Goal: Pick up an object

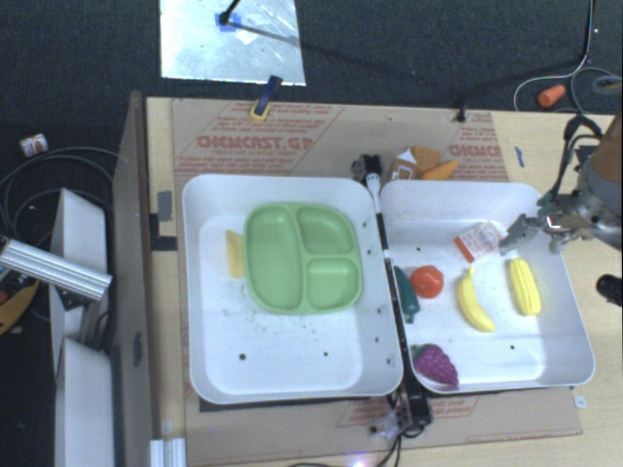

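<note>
Surface (292,129): carries 2 white bins side by side.
Left bin (209,280): holds a green divided plate (302,259) and a yellow piece (234,253) tucked at the plate's left edge.
Right bin (560,358): holds a banana (474,302), a corn cob (524,286), a tomato (426,281), a dark green vegetable (404,295) against the left wall, purple grapes (436,364) at the near left corner, and a red-and-white packet (477,240).
End effector (521,232): above the right bin's far right part, just beside the packet and above the corn cob; open or closed cannot be told, nothing seen in its grip.
Arm (599,193): enters from the right.
</note>
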`<state>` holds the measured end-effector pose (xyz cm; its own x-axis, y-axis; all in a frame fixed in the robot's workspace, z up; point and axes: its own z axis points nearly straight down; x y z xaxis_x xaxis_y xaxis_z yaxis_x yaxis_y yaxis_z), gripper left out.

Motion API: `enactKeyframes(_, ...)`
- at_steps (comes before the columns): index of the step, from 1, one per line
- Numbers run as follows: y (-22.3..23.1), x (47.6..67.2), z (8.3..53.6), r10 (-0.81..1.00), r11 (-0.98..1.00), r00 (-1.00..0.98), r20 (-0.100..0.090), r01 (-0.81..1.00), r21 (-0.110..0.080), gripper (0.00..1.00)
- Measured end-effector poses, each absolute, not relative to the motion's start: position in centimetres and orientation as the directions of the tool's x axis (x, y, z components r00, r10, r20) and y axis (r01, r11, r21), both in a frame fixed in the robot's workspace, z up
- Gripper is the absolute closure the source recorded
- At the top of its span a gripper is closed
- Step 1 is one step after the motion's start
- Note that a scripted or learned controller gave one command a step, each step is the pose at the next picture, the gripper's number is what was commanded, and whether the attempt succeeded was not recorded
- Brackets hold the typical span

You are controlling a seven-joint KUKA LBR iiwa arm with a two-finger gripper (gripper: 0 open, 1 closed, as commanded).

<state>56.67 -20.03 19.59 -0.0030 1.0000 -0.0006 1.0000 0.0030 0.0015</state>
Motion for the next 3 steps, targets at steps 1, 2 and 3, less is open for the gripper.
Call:
enactKeyframes(1,-12.9,57.8,7.9,1.0,0.009,-0.009,0.002,1.0,0.0,0.0)
enactKeyframes(2,-17.0,66.8,17.9,1.0,0.007,-0.007,-0.006,1.0,0.018,0.0)
enactKeyframes(3,-21.0,60.0,11.2,1.0,-0.004,0.004,0.0,1.0,-0.006,0.0)
